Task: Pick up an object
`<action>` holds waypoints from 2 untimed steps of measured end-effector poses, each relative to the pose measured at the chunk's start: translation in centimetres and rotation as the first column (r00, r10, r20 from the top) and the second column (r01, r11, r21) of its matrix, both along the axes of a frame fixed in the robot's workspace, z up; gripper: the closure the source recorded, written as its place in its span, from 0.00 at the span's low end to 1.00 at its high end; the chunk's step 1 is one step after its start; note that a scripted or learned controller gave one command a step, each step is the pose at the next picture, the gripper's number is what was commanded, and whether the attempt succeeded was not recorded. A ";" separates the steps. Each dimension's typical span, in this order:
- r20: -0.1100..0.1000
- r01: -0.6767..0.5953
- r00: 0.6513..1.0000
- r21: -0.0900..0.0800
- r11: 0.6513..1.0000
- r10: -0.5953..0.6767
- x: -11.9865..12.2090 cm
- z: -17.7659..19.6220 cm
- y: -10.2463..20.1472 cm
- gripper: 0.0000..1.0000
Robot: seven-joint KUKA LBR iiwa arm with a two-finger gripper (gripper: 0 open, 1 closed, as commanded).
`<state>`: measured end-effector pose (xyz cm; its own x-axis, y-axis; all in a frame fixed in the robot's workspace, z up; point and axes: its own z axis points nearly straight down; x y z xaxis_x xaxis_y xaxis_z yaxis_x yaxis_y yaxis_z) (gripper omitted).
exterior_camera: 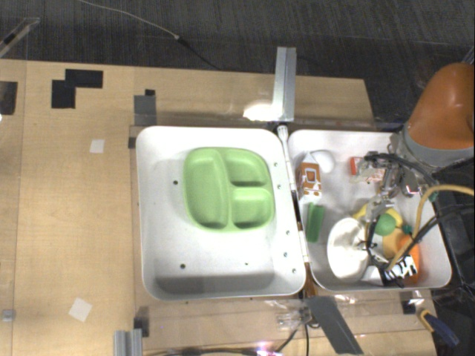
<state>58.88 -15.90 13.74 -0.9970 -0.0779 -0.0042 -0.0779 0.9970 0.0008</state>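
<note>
While the arm (444,117) reaches in from the right, its gripper (373,232) hangs low over the right bin (444,271), among the clutter in that bin's near half. Wiring and shadow hide the tips, so whether the pincer is apart, together or clamped on anything cannot be told.

Right bin holds: a white bowl (344,248) near the near edge, just beside the gripper; a yellow and green toy (387,222) right of the bowl; an orange piece (410,252) and a black printed packet (399,271) at the near right corner; a green block (315,222) along the left wall; an orange and white carton (309,180) farther back on that wall; a small white object (322,158) at the far left corner.

Left bin (159,273) carries a green divided tray (226,188), sitting toward its far right part, apart from the walls.

Both bins sit side by side on a light wooden bench (67,236), with black marks (74,86) at its far left. A metal bracket (285,84) stands at the bench's far edge between the bins. Dark carpet (223,13) lies beyond, crossed by a thin cable (111,10).
</note>
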 end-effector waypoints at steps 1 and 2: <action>0.031 0.036 0.999 -0.005 0.999 -0.036 -3.4 -4.3 2.1 0.00; 0.019 0.049 0.999 -0.005 0.999 -0.049 -9.1 -4.5 1.2 0.00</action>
